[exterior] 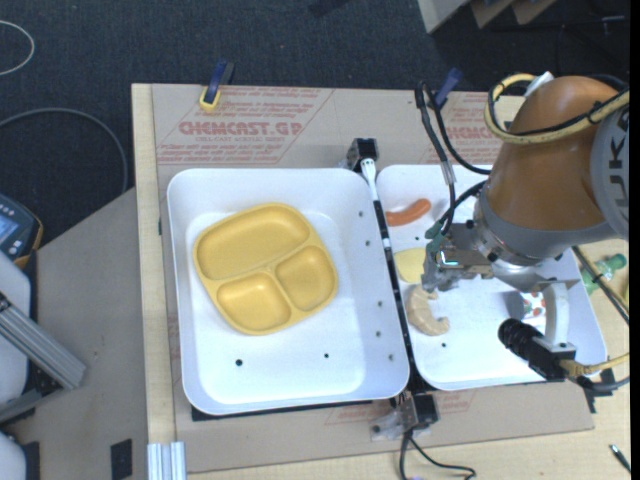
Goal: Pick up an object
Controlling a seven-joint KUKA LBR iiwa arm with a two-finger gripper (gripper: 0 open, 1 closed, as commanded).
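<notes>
Camera view: the arm [550, 158] reaches in from the right and hangs over the right bin [470, 370], covering much of its far half. The gripper [438, 273] sits low near the bin's left wall. Whether it is open or closed on anything, cannot tell: the wrist hides too much, and nothing can be seen gripped in it.

Step in hand, as I judge it: the approach, lining up over a target before the descent. No object looks lifted.

Likeliest target is the beige curved piece [428, 315]. It lies flat on the right bin's floor, just below the gripper in this view and a bit toward the near edge, close to the left wall. Touching or apart: cannot tell.

Other candidates in the right bin:
- a yellow flat piece [408, 264], just left of the gripper
- an orange sausage-shaped item [408, 211], farther back, apart from it
- a small red-and-white item [537, 310], half hidden under the wrist

The left bin [340, 360] holds a yellow divided plate [263, 266], well apart from the gripper.

Next move calls for centring over the beige piece, a straight drop, and a close across its narrow width. The nearby bin wall leaves little room on that side.
</notes>
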